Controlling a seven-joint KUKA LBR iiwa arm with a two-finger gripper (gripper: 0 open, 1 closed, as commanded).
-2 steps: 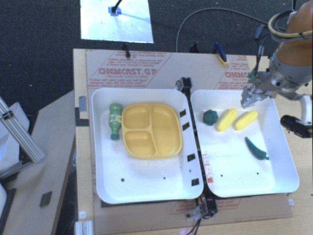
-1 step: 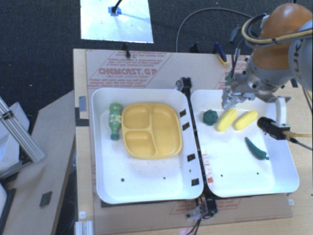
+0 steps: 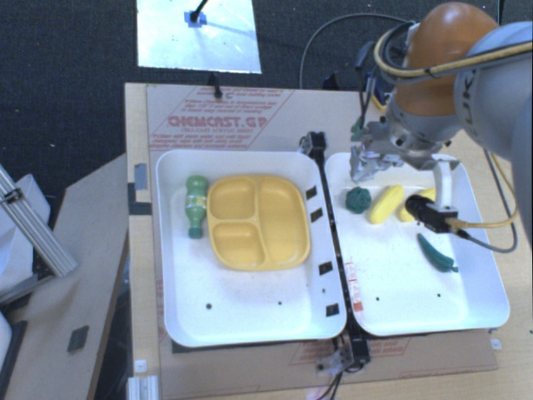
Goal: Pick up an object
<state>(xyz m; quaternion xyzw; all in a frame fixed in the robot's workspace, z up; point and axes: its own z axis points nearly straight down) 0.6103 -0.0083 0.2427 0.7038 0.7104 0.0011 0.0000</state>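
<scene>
In the right bin (image 3: 466,307), a small dark green lump (image 3: 359,199) lies near the left wall. A yellow banana-like piece (image 3: 386,204) lies just to its right, and a second yellow piece (image 3: 410,210) beyond that is partly hidden by a black part of the arm. A dark green pepper-like piece (image 3: 437,254) lies further toward the front. My gripper (image 3: 363,172) hangs just above and behind the dark green lump, open, with nothing between its fingers.
The left bin (image 3: 179,307) holds a yellow divided plate (image 3: 256,222) and a green bottle (image 3: 196,206) lying at its left. A black divider (image 3: 326,223) runs between the bins. The arm's orange band (image 3: 441,32) and cables hang over the right bin's back.
</scene>
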